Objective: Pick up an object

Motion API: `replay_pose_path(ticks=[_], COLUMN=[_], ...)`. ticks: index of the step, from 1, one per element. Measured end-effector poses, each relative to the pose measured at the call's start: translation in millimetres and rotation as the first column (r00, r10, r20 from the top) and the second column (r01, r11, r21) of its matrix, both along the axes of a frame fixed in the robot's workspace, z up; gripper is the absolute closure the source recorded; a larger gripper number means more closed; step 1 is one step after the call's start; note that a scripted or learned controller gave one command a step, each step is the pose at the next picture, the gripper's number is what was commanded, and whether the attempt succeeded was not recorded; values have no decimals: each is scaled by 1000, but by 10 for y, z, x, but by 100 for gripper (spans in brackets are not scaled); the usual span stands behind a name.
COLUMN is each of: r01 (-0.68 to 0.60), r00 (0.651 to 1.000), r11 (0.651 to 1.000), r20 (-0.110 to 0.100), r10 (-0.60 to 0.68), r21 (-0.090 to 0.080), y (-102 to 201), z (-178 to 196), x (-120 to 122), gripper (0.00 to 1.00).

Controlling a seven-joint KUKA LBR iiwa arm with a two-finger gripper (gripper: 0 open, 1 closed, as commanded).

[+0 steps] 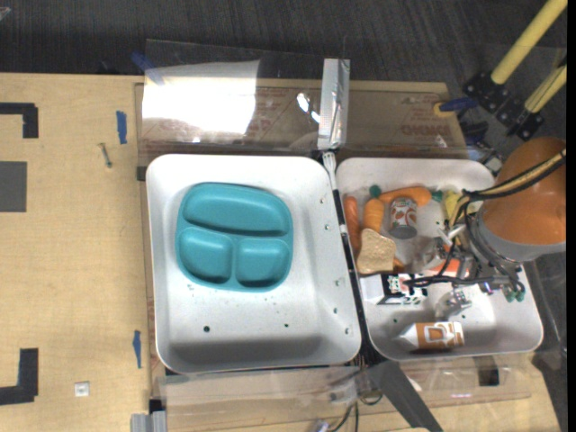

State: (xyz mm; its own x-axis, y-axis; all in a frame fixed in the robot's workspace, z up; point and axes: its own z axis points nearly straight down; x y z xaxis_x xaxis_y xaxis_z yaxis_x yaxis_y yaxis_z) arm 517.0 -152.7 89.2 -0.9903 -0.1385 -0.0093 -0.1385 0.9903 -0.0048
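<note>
- The tool [453, 288] is low in the right white bin [520, 331]; I cannot tell its state.
- Small orange-and-white package [438, 334] at 6 o'clock of it; label not readable.
- Teal divided plastic plate [236, 234] lies in the left white bin [315, 331].

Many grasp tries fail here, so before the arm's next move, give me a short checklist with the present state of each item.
1. Arm over the right bin, where the objects lie: ok.
2. Gripper down among the clutter: ok.
3. An object seen between its fingers: cannot tell, cables and the wrist hide them.
4. Bread slice and orange carton lie apart from the gripper: ok.
5. Left bin holds the teal divided tray, away from the arm: ok.
</note>
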Motion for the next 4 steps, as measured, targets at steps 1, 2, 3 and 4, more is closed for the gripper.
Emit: replay_pose_path(ticks=[1, 2, 3, 4], r01=[-3, 9, 9, 36], r00=[1000, 1000, 1000, 999], r11=[1000, 1000, 1000, 999], r20=[14, 6, 9, -2], r10=[3, -9, -9, -36], r21=[-1, 2, 3, 5], y=[20, 435, 438, 658], z=[129, 1417, 1499, 1563], x=[51, 176, 186, 1006], gripper=[100, 100, 100, 100])
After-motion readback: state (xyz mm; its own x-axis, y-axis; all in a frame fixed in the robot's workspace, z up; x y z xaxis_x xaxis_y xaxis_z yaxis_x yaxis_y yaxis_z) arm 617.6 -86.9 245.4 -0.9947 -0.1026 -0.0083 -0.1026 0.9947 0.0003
